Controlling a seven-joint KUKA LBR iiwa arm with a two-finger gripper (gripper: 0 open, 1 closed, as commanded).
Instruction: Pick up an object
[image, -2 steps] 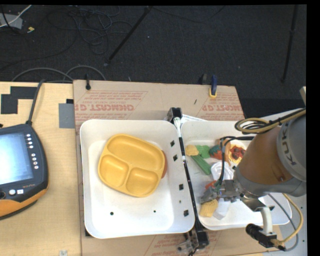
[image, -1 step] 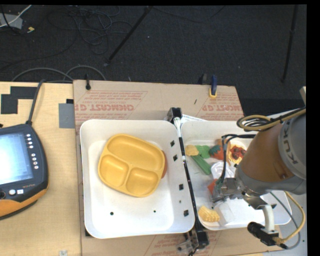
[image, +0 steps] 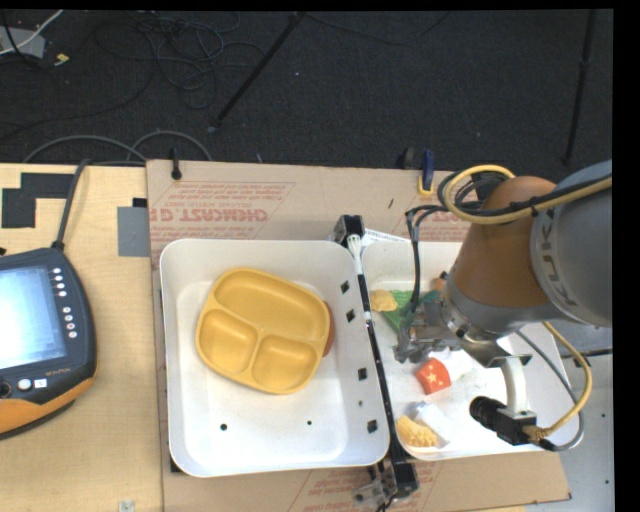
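The arm reaches over the right bin (image: 440, 262) from the right, its orange band above the wrist. My gripper (image: 417, 342) hangs low near the bin's left side. A small red object (image: 433, 376) lies on the bin floor just below and to the right of it, apart from it as far as I can see. A green object (image: 404, 306) and a small yellow piece (image: 384, 299) lie just beyond the gripper, the green one partly hidden by the wrist. At the bin's front edge lies a yellow and white object (image: 420, 432).
The left bin (image: 190, 420) holds a yellow divided plate (image: 263, 329), upside up, towards its back. A black-studded divider (image: 365, 340) separates the bins. A teach pendant (image: 35, 330) rests at the far left, off the cardboard.
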